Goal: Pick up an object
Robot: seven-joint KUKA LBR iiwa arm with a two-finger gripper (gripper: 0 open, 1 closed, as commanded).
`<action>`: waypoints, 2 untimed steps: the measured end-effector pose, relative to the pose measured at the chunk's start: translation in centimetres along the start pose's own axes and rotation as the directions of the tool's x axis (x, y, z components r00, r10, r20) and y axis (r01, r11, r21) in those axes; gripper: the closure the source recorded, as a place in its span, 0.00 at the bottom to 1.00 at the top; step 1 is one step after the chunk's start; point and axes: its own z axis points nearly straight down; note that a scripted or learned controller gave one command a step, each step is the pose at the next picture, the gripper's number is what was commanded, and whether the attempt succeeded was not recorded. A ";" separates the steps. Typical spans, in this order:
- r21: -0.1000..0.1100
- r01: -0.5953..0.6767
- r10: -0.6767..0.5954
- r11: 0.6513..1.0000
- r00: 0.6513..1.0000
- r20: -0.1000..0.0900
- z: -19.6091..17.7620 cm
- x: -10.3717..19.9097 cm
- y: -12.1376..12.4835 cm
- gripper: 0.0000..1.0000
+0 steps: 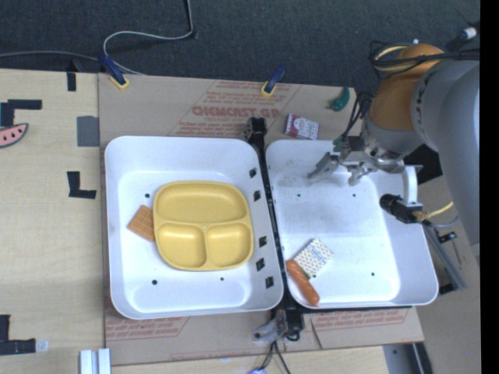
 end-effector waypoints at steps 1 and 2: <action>0.000 -0.004 0.004 1.000 1.000 0.003 3.8 0.8 -2.9 0.00; -0.002 -0.004 0.004 1.000 1.000 0.005 2.8 0.7 -2.8 1.00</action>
